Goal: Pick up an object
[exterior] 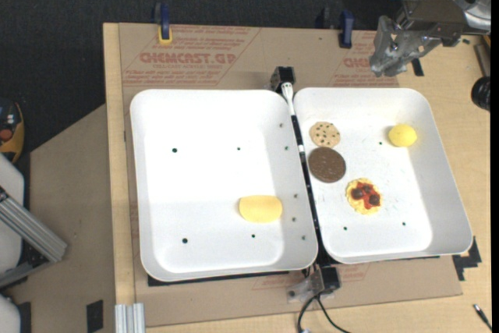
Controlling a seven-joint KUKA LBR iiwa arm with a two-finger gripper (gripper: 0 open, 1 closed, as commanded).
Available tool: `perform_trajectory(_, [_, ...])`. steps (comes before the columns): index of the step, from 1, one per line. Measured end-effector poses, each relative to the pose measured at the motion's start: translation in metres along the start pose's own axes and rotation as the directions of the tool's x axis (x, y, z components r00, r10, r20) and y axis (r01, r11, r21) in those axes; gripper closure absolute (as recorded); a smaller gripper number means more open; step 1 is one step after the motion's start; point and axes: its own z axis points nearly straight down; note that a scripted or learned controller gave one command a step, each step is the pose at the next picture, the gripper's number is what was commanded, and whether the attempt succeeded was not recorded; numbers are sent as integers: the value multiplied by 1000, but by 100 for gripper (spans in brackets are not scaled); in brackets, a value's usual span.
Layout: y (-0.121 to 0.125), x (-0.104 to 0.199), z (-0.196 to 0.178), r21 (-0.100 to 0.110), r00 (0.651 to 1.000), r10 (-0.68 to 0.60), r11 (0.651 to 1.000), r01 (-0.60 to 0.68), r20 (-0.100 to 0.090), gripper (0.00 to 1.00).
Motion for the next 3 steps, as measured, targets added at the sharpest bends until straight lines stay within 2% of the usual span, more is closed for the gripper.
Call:
perform_trajectory(1, [-10, 29, 116, 34, 1000, 2, 999, -2, 5, 100])
perform_trajectory(2, [-10, -156, 99, 16, 1000, 23, 1000, -23, 10, 100])
perform_trajectory(3, [-11, -100, 197, 31, 1000, 1, 1000, -1, 2, 100])
